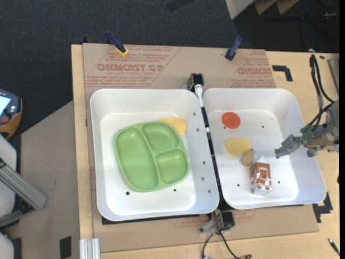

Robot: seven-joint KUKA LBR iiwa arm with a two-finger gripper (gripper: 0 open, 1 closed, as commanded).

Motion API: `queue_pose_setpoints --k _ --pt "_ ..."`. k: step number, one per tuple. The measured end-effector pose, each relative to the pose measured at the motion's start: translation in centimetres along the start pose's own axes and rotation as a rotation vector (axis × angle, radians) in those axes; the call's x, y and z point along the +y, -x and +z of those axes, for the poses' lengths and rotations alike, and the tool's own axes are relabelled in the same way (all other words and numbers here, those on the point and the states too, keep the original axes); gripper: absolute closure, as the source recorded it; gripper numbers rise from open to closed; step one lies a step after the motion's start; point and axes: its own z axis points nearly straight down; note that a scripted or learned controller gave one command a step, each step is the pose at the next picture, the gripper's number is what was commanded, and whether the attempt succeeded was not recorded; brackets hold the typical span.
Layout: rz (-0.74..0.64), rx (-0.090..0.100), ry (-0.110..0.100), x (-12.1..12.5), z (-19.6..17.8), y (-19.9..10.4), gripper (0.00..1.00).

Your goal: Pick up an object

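A wide counter (161, 63) topped with tan cardboard printed in red lettering is seen from above, carrying two shallow white plastic bins side by side. The left white bin (102, 161) holds a light green plastic tray with three compartments (152, 155), laid flat near its middle. A pale yellow rounded piece (176, 124) lies just beyond the far right corner of that green tray, touching or nearly touching its rim.

The right white bin (302, 171), beside the green tray's bin, holds four small things. A white and brown-orange printed carton (260, 179) lies on its side, farthest from the tray among the loose items. A flat pale yellow oval piece (237, 145) lies above the carton, and a small tan rounded lump (247, 157) touches its lower right edge, just above the carton. A small orange-red round disc (231, 120) sits apart, near the bin's far wall.

The grey claw (284, 150) is seen at the right side of that bin, near the carton and touching nothing; whether it is spread or closed cannot be told.
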Motion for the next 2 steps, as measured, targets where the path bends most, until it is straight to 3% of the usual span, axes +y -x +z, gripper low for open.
queue_pose_setpoints --k 1,2 --pt "-0.003 0.005 -0.01 2.3 13.1 -2.3 0.0" --pt "-0.005 -0.004 0.01 12.1 13.1 -1.5 0.0"
